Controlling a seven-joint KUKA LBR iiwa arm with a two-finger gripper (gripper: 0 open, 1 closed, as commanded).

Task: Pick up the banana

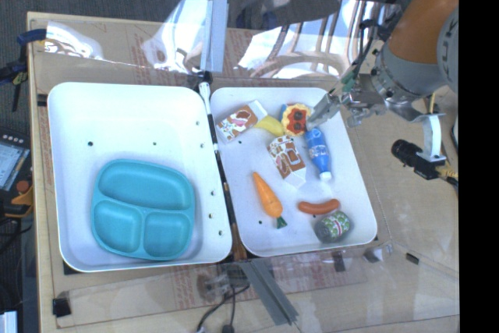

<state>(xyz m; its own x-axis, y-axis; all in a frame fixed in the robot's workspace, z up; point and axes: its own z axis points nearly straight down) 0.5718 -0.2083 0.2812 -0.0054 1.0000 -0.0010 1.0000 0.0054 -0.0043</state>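
Note:
The banana (pixel 270 125) is a small yellow piece lying in the right bin (pixel 360 191) near its back wall, partly tucked between a toast-like slice (pixel 238 122) and a pizza slice (pixel 295 118). My gripper (pixel 320 114) hangs low over the bin's back right part, just right of the pizza slice and above the top of a blue bottle (pixel 316 152). It is about a hand's width to the right of the banana and nothing shows in its grasp.
The right bin also holds a printed carton (pixel 287 156), a carrot (pixel 267 195), a sausage (pixel 318 207) and a green can (pixel 333 225). A blue divided tray (pixel 144 208) lies in the left bin (pixel 70 121). The arm (pixel 421 35) enters from the right.

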